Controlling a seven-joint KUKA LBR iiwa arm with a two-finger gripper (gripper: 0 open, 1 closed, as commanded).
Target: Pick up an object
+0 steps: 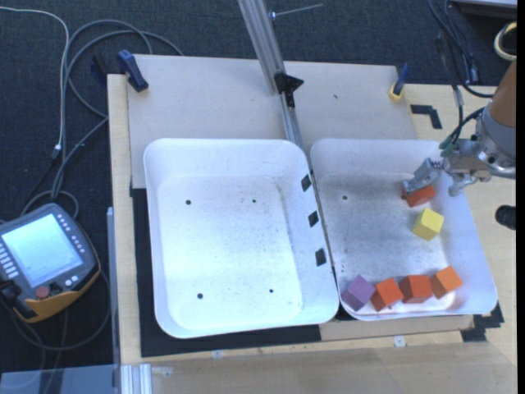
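Arm (504, 113) cut off by right frame edge, only wrist section visible. Gripper (439, 179) fingers small, partly blurred; grip on orange block (419, 194) beneath unclear. Teach pendant (41, 261) clipped at left edge. Metal pole (258, 31) runs out of top edge.

I am working in a robotics lab or test cell. Evidence: a teach pendant (45, 257) with a lit screen lies on dark carpet (49, 97) beside loose cables (90, 48); a plain board bench (205, 97) is held by blue clamps (131, 70); an aluminium mast (258, 27), probably a camera mount, rises behind two speckled white bins (164, 158); black tape marks (426, 115) index the bench corners
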